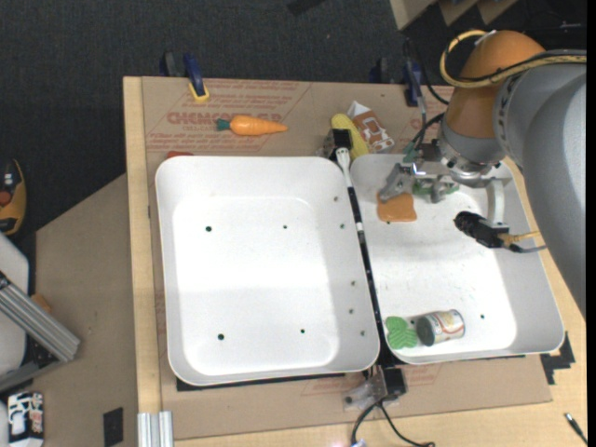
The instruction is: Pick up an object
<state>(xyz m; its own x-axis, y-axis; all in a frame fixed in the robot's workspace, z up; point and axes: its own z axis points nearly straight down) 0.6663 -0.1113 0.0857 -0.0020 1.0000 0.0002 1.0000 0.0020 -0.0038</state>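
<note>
Camera view has the arm (521,91) reaching over the right bin (466,277), its hand (410,186) low at that bin's far left corner. Right beneath it sits an orange block (400,210); whether the hand is apart, together or clamped on the block, I cannot tell. Near the right bin's near edge lie a small can (440,326) and, touching it, a green piece (399,331). A toy carrot (253,126) lies on the table beyond the left bin (251,268).
</note>
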